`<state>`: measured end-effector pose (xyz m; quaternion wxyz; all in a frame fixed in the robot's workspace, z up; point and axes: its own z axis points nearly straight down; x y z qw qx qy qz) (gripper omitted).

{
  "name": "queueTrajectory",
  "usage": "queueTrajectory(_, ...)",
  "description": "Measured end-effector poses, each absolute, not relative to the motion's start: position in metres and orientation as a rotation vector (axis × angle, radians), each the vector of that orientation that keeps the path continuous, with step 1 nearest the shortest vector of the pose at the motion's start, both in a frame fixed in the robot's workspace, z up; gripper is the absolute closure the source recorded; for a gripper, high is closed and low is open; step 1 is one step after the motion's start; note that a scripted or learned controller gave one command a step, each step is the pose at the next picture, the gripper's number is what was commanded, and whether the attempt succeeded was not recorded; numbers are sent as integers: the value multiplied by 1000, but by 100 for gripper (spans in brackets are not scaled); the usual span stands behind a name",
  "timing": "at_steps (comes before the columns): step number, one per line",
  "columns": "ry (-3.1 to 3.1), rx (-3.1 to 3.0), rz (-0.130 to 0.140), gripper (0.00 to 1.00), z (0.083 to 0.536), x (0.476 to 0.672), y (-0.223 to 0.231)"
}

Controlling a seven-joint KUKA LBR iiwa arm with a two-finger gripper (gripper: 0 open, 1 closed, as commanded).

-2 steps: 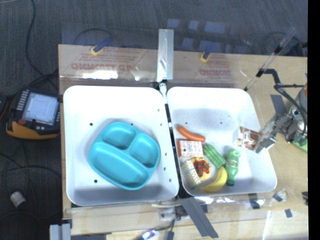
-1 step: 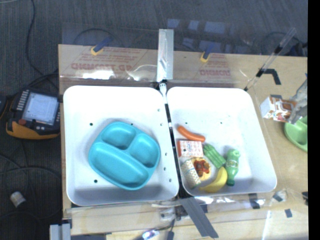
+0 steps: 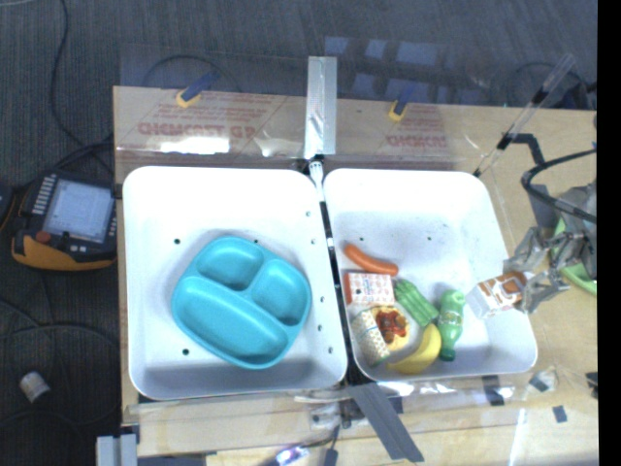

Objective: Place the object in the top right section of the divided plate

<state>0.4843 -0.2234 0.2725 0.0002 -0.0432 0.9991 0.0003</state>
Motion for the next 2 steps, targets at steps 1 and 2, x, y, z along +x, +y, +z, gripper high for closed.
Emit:
queueTrajectory(1,3128,-244,0,100,435,511,-223)
queueTrajectory(2,3005,-917,0,100,284,488,-224)
